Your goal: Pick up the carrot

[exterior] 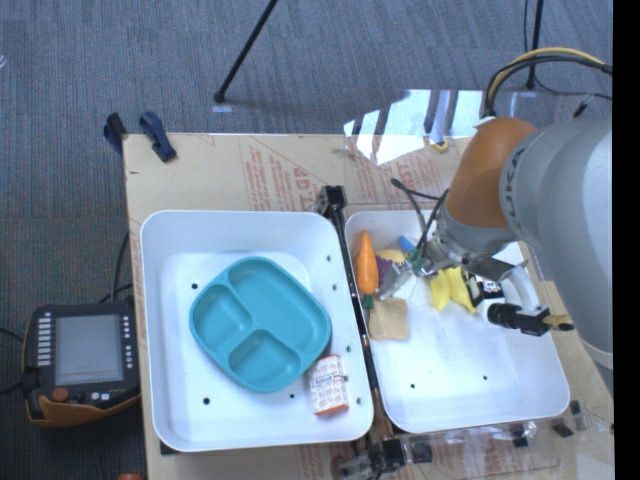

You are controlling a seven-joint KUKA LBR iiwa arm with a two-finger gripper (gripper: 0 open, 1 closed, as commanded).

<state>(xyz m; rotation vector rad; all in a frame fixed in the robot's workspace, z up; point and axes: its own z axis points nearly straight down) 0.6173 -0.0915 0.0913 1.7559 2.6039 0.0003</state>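
The orange carrot [367, 263] lies upright along the left wall of the right bin [470, 388], its tip pointing to the back. My gripper [397, 276] hangs low just to the right of the carrot, over the bin's back left part. It is close beside the carrot, and nothing shows in its grasp. The grey arm with its orange band reaches in from the right and covers the bin's back right corner.
A tan slice of bread [390, 319] lies just below the gripper. A yellow item [449, 289] sits to its right and a small blue item [407, 242] behind it. The left bin [165, 268] holds a teal divided plate [260, 323] and a small carton [328, 384].
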